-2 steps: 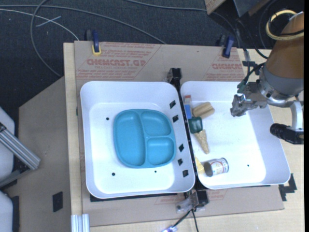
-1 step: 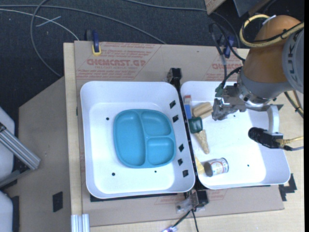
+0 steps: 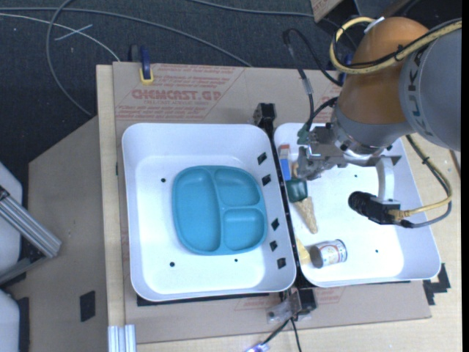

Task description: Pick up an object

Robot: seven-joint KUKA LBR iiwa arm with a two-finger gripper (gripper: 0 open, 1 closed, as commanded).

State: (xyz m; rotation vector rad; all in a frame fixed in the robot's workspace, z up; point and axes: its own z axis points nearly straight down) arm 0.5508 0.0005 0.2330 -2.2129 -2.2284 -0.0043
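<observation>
My gripper [image 3: 305, 164] hangs low over the upper left part of the right bin [image 3: 410, 259], beneath the orange band of the arm. Just below it lies a small teal object [image 3: 296, 191], close to the bin's left wall; whether they touch is unclear. A tan cone-shaped piece [image 3: 308, 215] lies below the teal object. A small tin can [image 3: 331, 253] lies on its side near the front of the bin. A thin item with red and blue marks [image 3: 284, 157] lies along the left wall beside the gripper.
The left bin [image 3: 146, 160] holds a blue divided plate [image 3: 220, 209]. A black part [image 3: 370, 205] with a yellow cable reaches over the right bin's middle. Black clips sit along the divider between the bins. Cables run from the arm over the bench's top.
</observation>
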